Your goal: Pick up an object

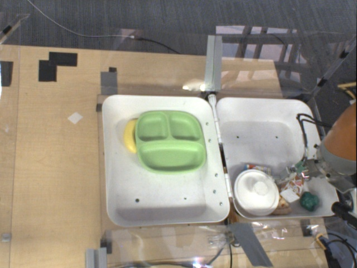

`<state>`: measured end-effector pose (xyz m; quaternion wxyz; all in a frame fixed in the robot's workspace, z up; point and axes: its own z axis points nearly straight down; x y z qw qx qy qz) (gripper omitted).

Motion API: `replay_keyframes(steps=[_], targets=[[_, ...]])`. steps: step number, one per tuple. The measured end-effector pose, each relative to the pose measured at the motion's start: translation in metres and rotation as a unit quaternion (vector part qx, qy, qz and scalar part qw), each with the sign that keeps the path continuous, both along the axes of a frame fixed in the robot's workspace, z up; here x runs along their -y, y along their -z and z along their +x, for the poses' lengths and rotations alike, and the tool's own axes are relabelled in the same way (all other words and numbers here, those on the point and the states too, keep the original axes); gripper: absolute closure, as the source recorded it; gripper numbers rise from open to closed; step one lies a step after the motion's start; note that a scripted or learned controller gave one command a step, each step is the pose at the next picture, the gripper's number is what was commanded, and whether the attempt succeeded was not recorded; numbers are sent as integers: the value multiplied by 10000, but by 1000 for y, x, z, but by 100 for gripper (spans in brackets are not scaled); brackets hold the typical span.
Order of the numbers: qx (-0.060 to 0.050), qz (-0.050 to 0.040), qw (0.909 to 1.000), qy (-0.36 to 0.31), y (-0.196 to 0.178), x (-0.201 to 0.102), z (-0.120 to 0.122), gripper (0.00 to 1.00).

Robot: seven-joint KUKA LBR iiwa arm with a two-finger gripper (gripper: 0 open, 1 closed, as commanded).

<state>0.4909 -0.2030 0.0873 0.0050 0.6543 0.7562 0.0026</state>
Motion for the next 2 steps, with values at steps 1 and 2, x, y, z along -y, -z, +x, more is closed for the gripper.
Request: replay_keyframes(steps=[1, 2], targets=[[-28, 2, 9975, -709, -64, 2, 46, 0], [-12, -6, 9953, -965, 0, 3, 23, 0]])
